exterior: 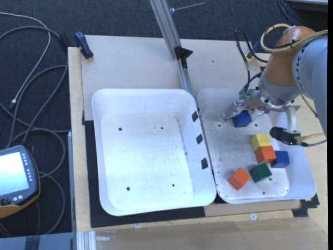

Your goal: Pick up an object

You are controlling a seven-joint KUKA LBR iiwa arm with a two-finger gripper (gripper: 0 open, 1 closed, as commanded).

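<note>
**Right bin, upper part: blue block at the gripper**

Item 1. Gripper, on the grey arm with its orange band, reaching in from my screen's right. It sits low over the upper part of the right bin. From this slanted view I cannot tell how its jaws stand, nor whether they close on anything; the wrist body covers most of that area.

Item 2. Blue block, the candidate for pickup. It lies in the right bin's upper part, touching or just under the gripper, offset slightly toward the bottom right of my screen from the tip. It looks roughly cubic, so I log no long axis. It may be off the bin floor, but I would not swear to it from here.

Item 3. Remaining stock, right bin, lower part: yellow block touching an orange-red block; a second blue block just beside those; green block; orange block near the green one. All well apart from the gripper.

Item 4. Left bin, beside the right one.

Operator's judgement: the move turns on whether the blue block sits centred at the gripper or off to its lower-right side. If off-centre, a lift would likely leave it behind or nudge it.
</note>
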